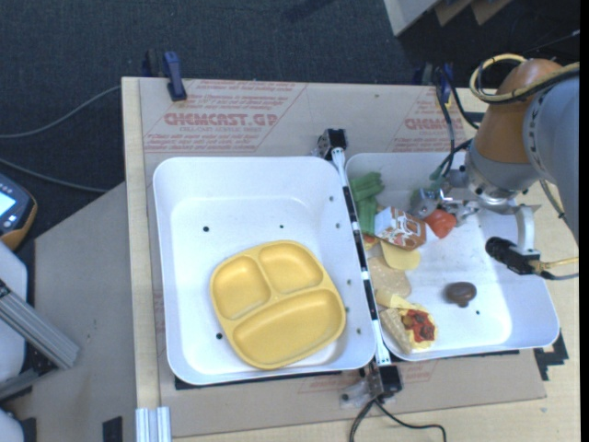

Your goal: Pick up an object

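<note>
Bench (230, 118) of brown board fills mid-frame, with a blue clamp (172, 74) at its upper left edge. Two white bins sit on it side by side, their inner walls touching along a line just right of centre.

Left bin (184, 201): holds one yellow tray (276, 302) with three compartments, two small toward the top and one large toward the bottom. Tray lies flat in the lower half of the bin, turned slightly. A few dark dots mark the bin floor around it.

Right bin (515, 320): several small items, mostly along its left wall. Top to bottom there: green piece (366, 191) in the upper left corner; printed packet (402, 228), white with red and orange; pale yellow slice (401, 258) just below the packet; tan piece (390, 282) under that; flat item with red topping (414, 325) in the lower left corner. Brown round lump (461, 293) sits alone, centre of the bin floor, apart from the rest.

Red object (441, 223) lies just right of the packet, in the upper middle of the bin. Gripper (440, 206) is directly over it, reaching in from the right of the frame. Metal parts of the gripper crowd the red object; cannot tell whether it is grasped or merely beneath. Finger state: cannot tell.

Arm (552, 127) grey, with orange band (502, 127), upper right of frame. Black cable piece (511, 254) hangs below the wrist over the bin's right side.
</note>
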